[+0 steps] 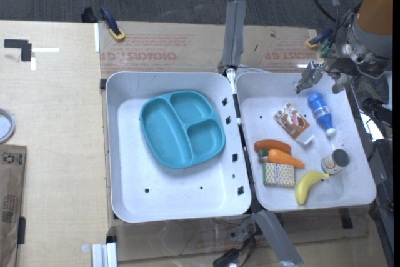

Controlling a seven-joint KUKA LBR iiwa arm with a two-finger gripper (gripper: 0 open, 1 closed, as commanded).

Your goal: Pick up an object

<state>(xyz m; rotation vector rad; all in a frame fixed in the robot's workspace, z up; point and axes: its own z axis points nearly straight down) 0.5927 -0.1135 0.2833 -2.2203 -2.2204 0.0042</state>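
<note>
The right bin (350, 197) holds several objects: a blue bottle (320, 110), a red and white snack packet (292, 122), two orange carrots (273, 147), a small green-edged packet (279, 175), a yellow banana (307, 186) and a small round dark-capped item (336, 161). My gripper (325, 79) hangs over the bin's far right corner, just above the blue bottle's top end. Its two fingers (309, 80) stand apart, open, and nothing shows between them.
The left bin (125, 197) holds a blue divided plate (182, 128). A grey post (234, 34) rises at the back between the bins. Blue and yellow clamps (112, 25) sit on the cardboard behind. Cables hang by the arm at the right.
</note>
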